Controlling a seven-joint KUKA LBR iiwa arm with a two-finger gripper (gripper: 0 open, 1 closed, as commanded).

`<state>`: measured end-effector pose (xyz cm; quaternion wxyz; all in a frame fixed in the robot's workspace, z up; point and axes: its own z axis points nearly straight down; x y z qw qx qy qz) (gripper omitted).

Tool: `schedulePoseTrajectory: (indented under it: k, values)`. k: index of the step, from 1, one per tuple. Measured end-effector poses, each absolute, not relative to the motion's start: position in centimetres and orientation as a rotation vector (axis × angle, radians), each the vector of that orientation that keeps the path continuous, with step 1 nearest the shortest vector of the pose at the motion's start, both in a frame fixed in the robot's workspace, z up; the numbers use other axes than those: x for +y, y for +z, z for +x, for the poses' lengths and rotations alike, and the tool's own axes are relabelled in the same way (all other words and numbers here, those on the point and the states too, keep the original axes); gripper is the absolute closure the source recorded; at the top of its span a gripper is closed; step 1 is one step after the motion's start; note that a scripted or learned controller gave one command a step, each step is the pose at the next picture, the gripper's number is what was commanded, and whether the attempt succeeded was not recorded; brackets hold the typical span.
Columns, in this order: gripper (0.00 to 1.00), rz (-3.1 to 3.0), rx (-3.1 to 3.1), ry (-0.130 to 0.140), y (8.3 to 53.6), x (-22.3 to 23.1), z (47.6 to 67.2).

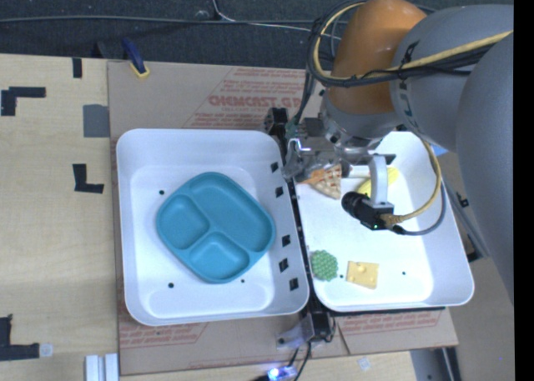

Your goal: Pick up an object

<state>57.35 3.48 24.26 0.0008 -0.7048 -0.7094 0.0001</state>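
Two white bins on cardboard, arm bent down over the right bin [442, 288], hand [321, 167] grip unclear.

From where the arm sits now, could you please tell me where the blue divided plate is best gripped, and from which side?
Probably by its raised rim, from straight above. The blue divided plate lies flat in the left bin, too wide to span, so the pincer would likely have to straddle one edge. The edge facing the right bin looks closest to the arm, with free floor beside it.
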Motion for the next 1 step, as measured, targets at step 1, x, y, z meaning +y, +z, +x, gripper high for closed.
schedulePoseTrajectory:
  k: [1]
  values:
    - [1.00, -2.211, -2.227, 0.003, 23.05, 9.61, 56.68]
